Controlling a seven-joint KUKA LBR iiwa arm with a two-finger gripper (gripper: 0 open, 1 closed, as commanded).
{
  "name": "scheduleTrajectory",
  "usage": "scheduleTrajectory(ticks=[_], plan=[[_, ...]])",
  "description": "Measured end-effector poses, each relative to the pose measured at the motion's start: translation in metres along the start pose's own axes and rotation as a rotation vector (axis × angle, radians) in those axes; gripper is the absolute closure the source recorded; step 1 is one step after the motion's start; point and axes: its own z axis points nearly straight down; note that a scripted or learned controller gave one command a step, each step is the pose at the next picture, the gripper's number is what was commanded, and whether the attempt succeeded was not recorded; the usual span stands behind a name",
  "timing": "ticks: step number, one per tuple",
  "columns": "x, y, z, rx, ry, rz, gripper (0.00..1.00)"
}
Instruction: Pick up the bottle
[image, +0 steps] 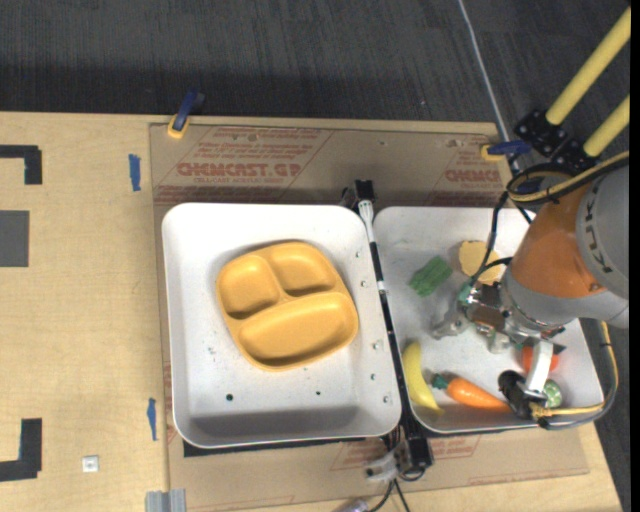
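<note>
My gripper (456, 314) is down in the right bin (585, 398), near its middle, with the grey and orange arm above it hiding much of the bin's right half. A small green thing (431, 275) lies just up and left of the gripper, apart from it. A red-orange piece (526, 357) peeks out from under the wrist; most of it is hidden. I cannot tell which of these is the bottle. Nothing can be seen held in the gripper.
A yellow banana (415, 374) lies along the right bin's left wall, with an orange carrot (470, 392) beside it at the front. A tan round thing (474, 256) sits at the back. The left bin (190, 330) holds a yellow divided plate (286, 303).
</note>
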Motion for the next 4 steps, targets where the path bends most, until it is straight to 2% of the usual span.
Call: scheduleTrajectory(ticks=[1,2,3,4], plan=[[0.01,0.075,-0.013,0.006,-0.004,0.447,0.0],[0.043,0.079,0.001,0.001,-0.005,0.882,0.0],[0.027,0.043,0.001,0.004,-0.005,0.931,0.0],[0.078,0.071,-0.097,0.006,-0.004,0.732,0.0]])
